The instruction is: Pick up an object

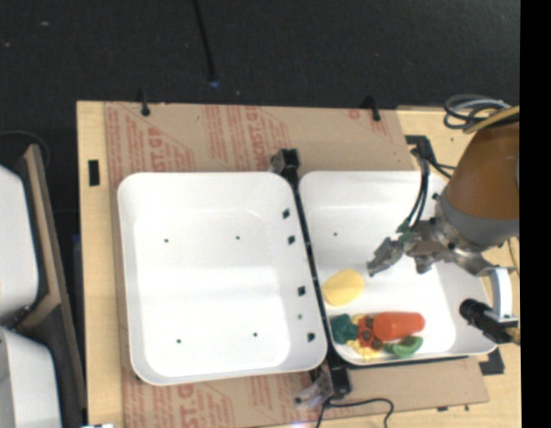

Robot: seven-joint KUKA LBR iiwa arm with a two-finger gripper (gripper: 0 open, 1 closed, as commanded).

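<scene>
The right bin holds a yellow lemon-like object near its left wall. A red-orange pepper-shaped object lies along the bin's front wall, with green pieces and small yellow bits beside it. My gripper hangs over the middle of the right bin, just right of and above the yellow object, with nothing seen between its fingers. The arm's orange band and grey wrist hide the bin's right part.
The left bin sits beside the right one, divided from it by a black clamp strip. Both bins rest on a cardboard-covered bench. Cables lie at the back right.
</scene>
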